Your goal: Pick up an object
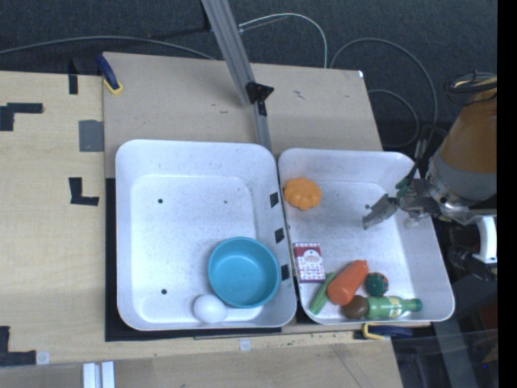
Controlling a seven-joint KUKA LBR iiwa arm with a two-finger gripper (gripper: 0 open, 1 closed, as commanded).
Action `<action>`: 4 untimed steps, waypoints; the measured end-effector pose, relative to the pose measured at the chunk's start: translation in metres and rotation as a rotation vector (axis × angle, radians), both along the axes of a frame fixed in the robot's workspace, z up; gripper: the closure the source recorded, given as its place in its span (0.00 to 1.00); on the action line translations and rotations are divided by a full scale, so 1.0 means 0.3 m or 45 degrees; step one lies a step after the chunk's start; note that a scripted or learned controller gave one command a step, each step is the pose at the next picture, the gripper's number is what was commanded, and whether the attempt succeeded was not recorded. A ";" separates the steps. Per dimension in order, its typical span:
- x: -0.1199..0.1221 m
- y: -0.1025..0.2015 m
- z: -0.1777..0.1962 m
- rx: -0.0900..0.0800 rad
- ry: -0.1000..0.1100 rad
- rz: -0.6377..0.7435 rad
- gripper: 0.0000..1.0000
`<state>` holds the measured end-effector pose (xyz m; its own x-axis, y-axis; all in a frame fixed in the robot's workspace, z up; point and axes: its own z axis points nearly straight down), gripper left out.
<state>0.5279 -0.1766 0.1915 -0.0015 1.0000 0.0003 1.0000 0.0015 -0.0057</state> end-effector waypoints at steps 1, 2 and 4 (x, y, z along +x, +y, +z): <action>0.000 -0.004 -0.146 0.000 0.000 0.000 0.00; -0.007 0.000 -0.327 0.001 0.003 0.000 0.00; 0.000 0.000 -0.073 -0.003 -0.013 0.000 1.00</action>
<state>0.5278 -0.1766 0.1695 -0.0018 1.0000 -0.0019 1.0000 0.0018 0.0046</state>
